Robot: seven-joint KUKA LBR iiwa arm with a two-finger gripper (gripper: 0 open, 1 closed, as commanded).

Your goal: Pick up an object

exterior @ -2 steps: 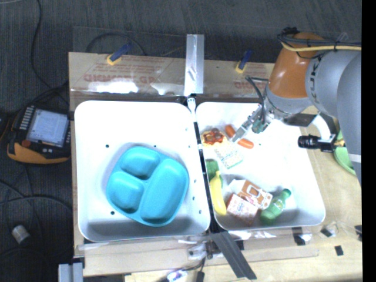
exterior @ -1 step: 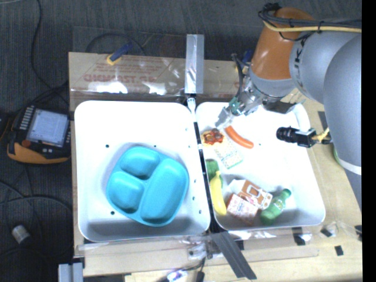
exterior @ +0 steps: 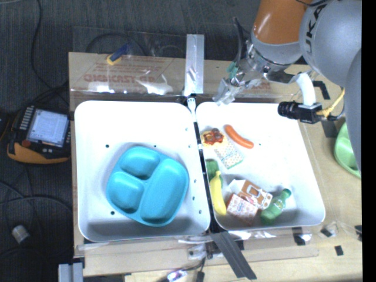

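Gripper: hovering over the far rim of the right bin; whether its fingers are apart or together cannot be told.

Candidate objects: hot dog, banana, green bottle, cartons, all lying in the right bin.

Left bin: holding a blue divided tray.

Step, judged: approaching, nothing picked yet. Next move is calling for descent onto one item.

Grey arm reaching from right, claw angled down-left

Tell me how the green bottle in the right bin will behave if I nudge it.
The green bottle lies on its side with a rounded body, so it may roll. It looks like small plastic, probably light. It leans against the carton, which could block rolling that way or shift with it.
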